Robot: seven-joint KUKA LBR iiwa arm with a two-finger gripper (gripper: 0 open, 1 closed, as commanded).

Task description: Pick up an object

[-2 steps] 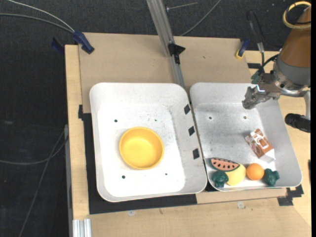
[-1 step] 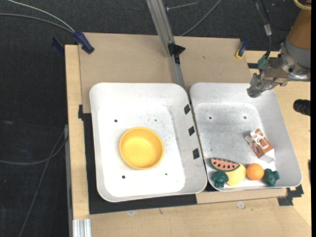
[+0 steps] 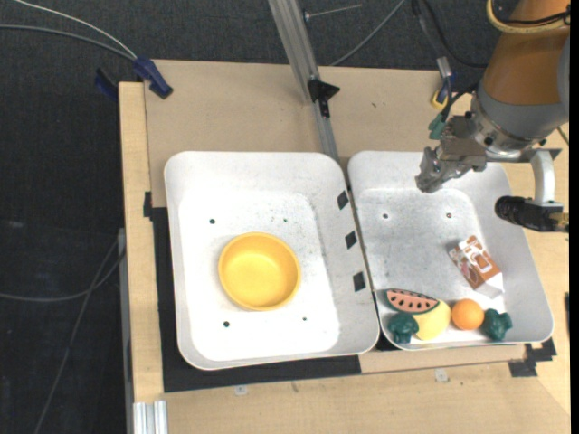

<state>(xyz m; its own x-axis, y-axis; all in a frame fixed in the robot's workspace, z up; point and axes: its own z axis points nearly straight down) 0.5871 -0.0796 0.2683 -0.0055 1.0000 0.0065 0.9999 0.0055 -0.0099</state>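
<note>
Right now, near edge of right bin point(image 3: 529, 278): green toy point(image 3: 403, 326), watermelon slice point(image 3: 412, 300), lemon point(image 3: 433, 320), orange point(image 3: 467, 315), another green piece point(image 3: 496, 325) clustered together. Snack packet point(image 3: 476, 262) just behind. Yellow bowl point(image 3: 259, 269) alone in left bin point(image 3: 194, 242). Gripper point(image 3: 434, 177) over right bin's far edge, well clear of objects; can't tell jaw state.

You see a tan tabletop point(image 3: 226, 98) carrying two shallow white bins side by side, the left bin point(image 3: 190, 179) and the right bin point(image 3: 407, 174), joined by black clips point(image 3: 351, 239) along their shared edge. A grey metal pole point(image 3: 298, 48) slants across the far side. A blue clamp point(image 3: 152, 78) grips the far-left corner, and thin cables point(image 3: 63, 21) trail over the dark carpet point(image 3: 54, 197).
</note>
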